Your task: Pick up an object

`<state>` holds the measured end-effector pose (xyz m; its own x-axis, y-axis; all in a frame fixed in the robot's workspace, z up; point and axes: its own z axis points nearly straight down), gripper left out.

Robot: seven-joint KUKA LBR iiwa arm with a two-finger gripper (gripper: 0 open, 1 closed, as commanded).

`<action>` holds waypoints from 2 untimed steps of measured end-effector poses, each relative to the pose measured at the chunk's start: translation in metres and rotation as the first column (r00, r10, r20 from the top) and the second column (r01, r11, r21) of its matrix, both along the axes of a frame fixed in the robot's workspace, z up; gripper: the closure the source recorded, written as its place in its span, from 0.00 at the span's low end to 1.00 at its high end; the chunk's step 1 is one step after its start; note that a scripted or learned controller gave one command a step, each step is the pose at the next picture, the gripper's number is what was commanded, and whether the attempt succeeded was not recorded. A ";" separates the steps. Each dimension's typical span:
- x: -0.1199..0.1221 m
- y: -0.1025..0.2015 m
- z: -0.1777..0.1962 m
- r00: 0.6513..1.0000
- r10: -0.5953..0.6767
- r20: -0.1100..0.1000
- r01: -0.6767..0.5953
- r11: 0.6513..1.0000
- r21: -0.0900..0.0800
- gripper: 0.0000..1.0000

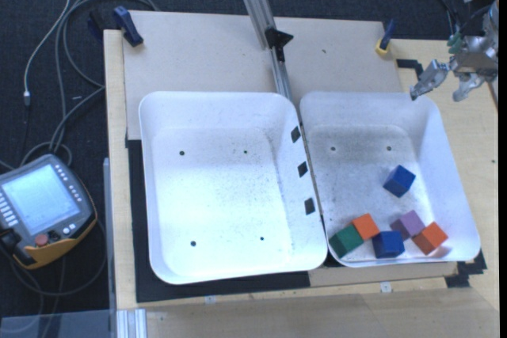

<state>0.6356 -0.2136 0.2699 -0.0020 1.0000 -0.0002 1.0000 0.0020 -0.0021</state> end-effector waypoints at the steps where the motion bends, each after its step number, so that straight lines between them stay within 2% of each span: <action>1: -0.013 0.017 -0.135 1.000 -0.001 -0.007 0.001 1.000 0.004 0.00; 2: 0.002 0.009 -0.162 1.000 0.000 0.003 0.000 1.000 0.000 0.00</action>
